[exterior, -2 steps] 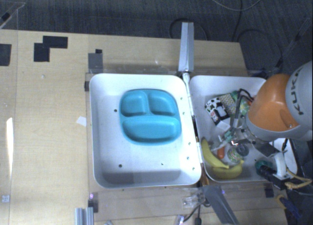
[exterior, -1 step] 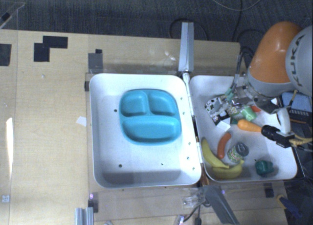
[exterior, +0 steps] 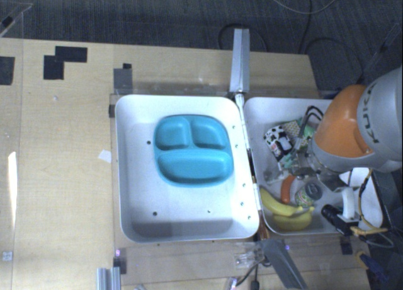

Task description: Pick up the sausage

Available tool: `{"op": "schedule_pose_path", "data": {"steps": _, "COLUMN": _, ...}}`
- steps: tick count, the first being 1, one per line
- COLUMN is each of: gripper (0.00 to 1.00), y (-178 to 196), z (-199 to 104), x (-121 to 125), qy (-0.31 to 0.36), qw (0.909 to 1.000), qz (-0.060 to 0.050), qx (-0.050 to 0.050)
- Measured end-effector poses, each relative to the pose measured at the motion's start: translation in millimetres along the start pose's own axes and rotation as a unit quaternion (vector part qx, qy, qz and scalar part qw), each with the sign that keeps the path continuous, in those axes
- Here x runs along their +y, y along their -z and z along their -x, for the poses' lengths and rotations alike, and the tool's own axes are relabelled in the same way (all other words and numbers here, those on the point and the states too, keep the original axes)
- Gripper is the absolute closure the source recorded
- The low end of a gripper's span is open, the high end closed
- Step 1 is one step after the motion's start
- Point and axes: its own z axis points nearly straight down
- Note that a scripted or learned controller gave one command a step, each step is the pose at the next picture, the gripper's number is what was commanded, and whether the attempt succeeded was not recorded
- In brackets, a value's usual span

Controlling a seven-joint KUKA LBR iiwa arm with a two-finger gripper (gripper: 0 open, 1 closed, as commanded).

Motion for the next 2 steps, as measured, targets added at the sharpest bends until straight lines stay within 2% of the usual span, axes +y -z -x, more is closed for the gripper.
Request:
{"op": "schedule_pose_path", "data": {"steps": 1, "gripper": 1.0, "y": 12, "z": -1, "x": 3, "qy": 0.001, "qw": 1.0, "qz": 0.005, "qx": 0.0}}
{"op": "schedule_pose_path", "data": {"steps": 2, "gripper": 1.0, "y": 96, "z": -54, "x": 95, "qy": 0.091, "qw": 0.9958, "qz": -0.003, "qx": 0.001}}
